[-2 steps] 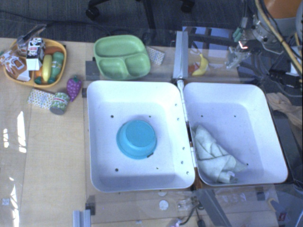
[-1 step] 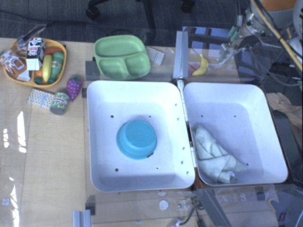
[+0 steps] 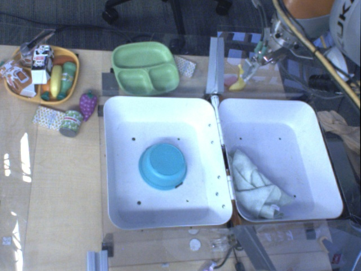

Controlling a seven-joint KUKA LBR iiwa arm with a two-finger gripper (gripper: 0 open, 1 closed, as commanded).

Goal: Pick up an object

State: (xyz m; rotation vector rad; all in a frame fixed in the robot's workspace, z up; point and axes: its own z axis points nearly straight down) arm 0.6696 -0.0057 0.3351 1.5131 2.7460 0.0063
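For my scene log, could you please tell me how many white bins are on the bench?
2. The left bin holds a blue bowl; the right bin, touching it along the middle, holds a crumpled white cloth. None appears hidden.

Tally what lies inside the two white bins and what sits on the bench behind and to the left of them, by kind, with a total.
Blue bowl, left bin: 1
White cloth, right bin: 1
Green divided tray: 1
Yellow bowl of toy food: 1
Purple toy grapes: 1
Small can: 1
Total: 6
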